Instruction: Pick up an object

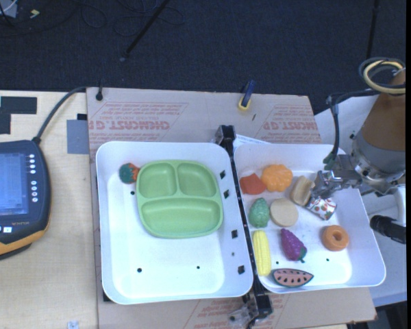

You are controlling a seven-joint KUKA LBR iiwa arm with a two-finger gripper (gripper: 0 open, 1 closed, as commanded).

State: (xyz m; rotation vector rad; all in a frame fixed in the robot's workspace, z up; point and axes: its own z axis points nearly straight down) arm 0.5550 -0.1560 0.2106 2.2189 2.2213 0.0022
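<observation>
My fingers (323,196) hang low over the right bin (370,269), near its upper right part, with my grey arm (380,142) reaching in from the right. Just under them lies a small crumpled red-and-silver packet (322,208), and just beside it to the left sits a tan bread-like piece (301,190). Whether I am spread or clenched I cannot tell; the metal parts blur together, and I see nothing clearly caught between me.

I judge this as the approach, or the very start of a grasp: I am down at the packet, not lifting. The next move calls for a straight descent centred on the packet, closing without nudging the tan piece or the pale round slice (283,213) nearby, then a clean lift.

Other candidates lie well apart in the same bin: an orange fruit (277,177), a doughnut (335,238), a purple aubergine (292,244), corn (261,251) and a watermelon slice (292,277). The left bin (123,266) carries a green tray (179,199).
</observation>
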